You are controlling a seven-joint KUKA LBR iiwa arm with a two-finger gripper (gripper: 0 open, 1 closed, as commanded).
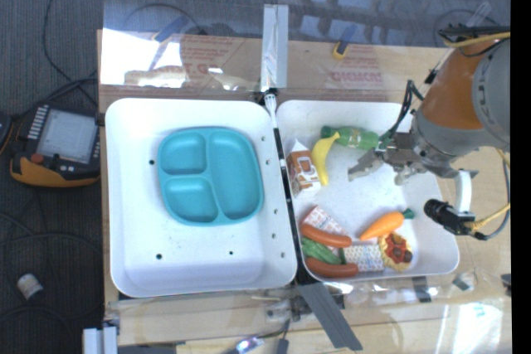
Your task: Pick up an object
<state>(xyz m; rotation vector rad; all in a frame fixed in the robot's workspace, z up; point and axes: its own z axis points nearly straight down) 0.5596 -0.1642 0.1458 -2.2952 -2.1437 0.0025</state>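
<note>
The right bin (369,191) holds the objects. A green bottle (353,137) lies at its far side beside a yellow banana (322,155) and a brown packet (303,170). Near the front lie an orange carrot (383,224), two red sausages (325,236), a striped wrapper (319,219) and a pizza slice (397,249). My gripper (383,172) hangs over the bare middle of this bin, just right of the banana and below the bottle. Its fingers are spread apart with nothing between them.
The left bin (116,203) carries a teal divided plate (207,176). A raised divider (282,178) separates the two bins. A black cable fitting (444,215) hangs off the wrist over the right bin's right side. Cardboard (249,62) lies behind the bins.
</note>
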